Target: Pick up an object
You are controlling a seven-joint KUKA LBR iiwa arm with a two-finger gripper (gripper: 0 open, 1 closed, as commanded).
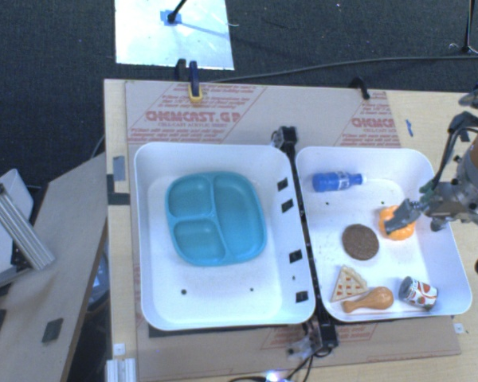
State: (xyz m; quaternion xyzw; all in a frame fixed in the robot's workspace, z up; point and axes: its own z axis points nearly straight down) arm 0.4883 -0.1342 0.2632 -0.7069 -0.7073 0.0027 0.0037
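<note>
Nearest the camera, along the lower edge of the view, runs the front lip of the bench [223,348], a pale wooden board partly covered by a printed protective sheet. Upon it sit two shallow white bins side by side, joined along a central seam with black clips. Left bin [155,237]: contains one turquoise divided plate [215,217] with three compartments, lying flat near the bin's centre. Right bin [442,253]: contains the smaller objects.

Arm [474,181]: grey, entering from the right edge of the view and reaching over the right bin's far-right side. Gripper [400,220]: poised directly over an orange object [399,223] in the right part of that bin; the gripper's tip overlaps the object, but whether the fingers are spread or closed, and whether they grasp anything, cannot be determined from this angle.

Remaining contents of the right bin, in descending size: a blue bottle [336,181] with a white cap, lying on its side near the back wall; a tan drumstick-shaped toy [368,300] at the front; a round brown disc [360,242] near the middle, just left of the orange object; a toy pizza slice [348,282] touching the drumstick's upper left; a small red-and-white can [418,293] on its side at the front right corner.
</note>
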